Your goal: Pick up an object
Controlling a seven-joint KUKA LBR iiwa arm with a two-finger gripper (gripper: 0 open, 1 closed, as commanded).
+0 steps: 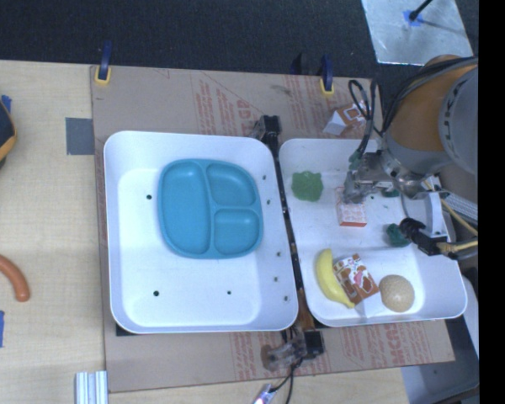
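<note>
- Arm (429, 108) is reaching in from the right, with the gripper (359, 183) hanging low over the far part of the right bin (454, 305).
- Jaws: I cannot tell their state; the metal parts are blurring together against the white bin floor.
- Nothing is visibly sitting between them, so no hold is being recorded.
- Candidate objects are all lying in the right bin: a small red-and-white packet (352, 215) just near of the gripper, a green lump (306, 185) to its left, a dark green piece (396, 234) to the right, and along the near wall a banana (328, 278), a printed wrapper (356, 278) touching it, and a tan round thing (396, 293).
- Left bin (118, 225) is carrying a blue divided plate (210, 207).
- On the worktop (42, 225), far to the left, a sausage-shaped toy (10, 277) is lying outside both bins.
- Judged step: the approach is under way and the grasp is not yet made.
- Next move is calling for centring over one item, likely the packet, before descending and closing.
</note>
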